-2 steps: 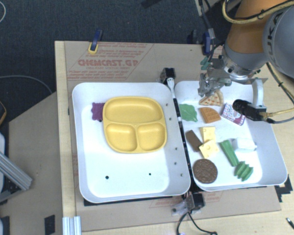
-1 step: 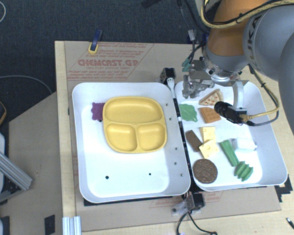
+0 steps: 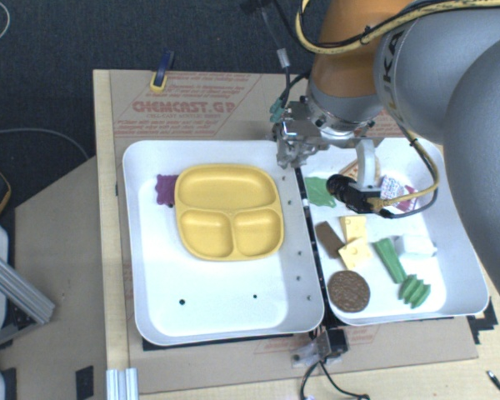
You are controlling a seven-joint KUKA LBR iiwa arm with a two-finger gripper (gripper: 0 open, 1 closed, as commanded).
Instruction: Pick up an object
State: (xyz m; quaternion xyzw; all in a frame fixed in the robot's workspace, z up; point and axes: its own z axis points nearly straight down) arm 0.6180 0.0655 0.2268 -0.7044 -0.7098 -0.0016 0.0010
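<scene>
Green piece (image 3: pixel 317 192) just beside gripper (image 3: pixel 293 150), hanging at far corner of right bin (image 3: pixel 454 261), likely lining up a grab; open or shut, cannot tell.

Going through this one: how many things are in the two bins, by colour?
Yellow: 3 (tray, two blocks)
Green: 3 (pieces)
Brown: 2 (disc, bar)
Purple: 1 (scrap)
White-and-purple: 1 (packet)
Total: 10

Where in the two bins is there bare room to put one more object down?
Left bin: free below the yellow tray, toward the near rim. Right bin: crowded with small items; the hand hangs at its far-left corner.
</scene>
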